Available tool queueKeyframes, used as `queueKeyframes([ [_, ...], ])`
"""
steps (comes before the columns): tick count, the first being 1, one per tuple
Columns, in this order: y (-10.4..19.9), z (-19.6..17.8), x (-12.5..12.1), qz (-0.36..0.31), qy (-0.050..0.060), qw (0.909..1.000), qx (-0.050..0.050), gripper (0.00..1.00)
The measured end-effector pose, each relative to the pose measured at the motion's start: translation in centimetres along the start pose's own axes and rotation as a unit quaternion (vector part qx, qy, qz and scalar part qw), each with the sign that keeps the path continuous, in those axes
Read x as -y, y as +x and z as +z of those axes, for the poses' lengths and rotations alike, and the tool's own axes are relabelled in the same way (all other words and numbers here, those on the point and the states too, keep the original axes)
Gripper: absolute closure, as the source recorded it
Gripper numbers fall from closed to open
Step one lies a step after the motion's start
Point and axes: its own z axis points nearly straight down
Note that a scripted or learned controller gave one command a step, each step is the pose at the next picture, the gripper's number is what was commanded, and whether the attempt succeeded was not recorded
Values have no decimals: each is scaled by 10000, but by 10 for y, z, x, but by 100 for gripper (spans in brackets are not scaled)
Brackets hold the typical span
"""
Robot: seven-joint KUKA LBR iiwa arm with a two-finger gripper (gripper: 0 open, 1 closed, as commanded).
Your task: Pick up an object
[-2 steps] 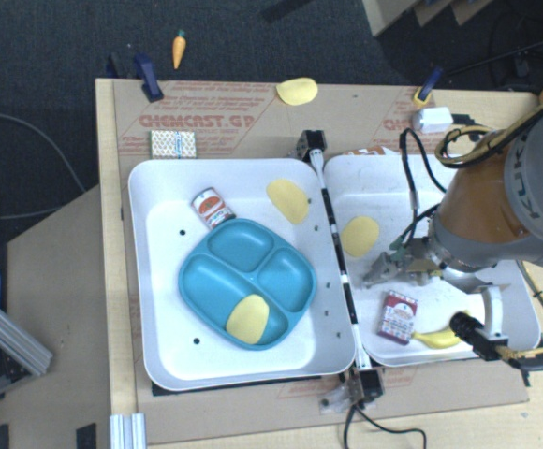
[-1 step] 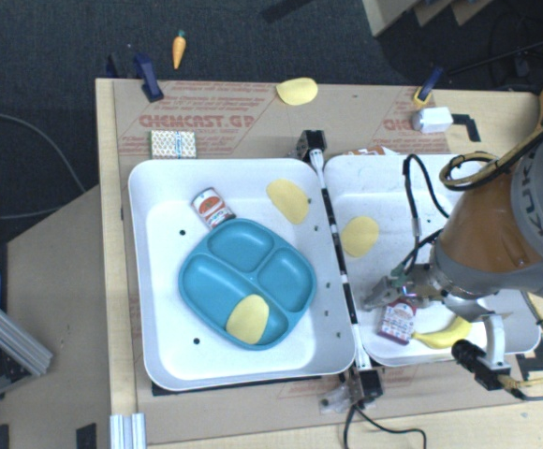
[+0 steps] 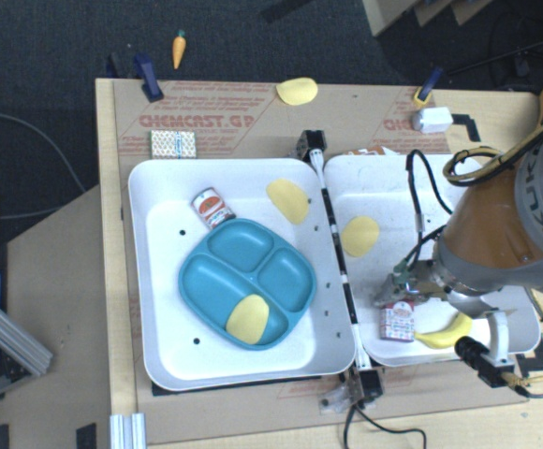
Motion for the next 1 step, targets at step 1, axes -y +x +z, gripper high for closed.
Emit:
queueKeyframes([
  [1, 72, -90, -45, -10, 4, 10000, -1, 100],
])
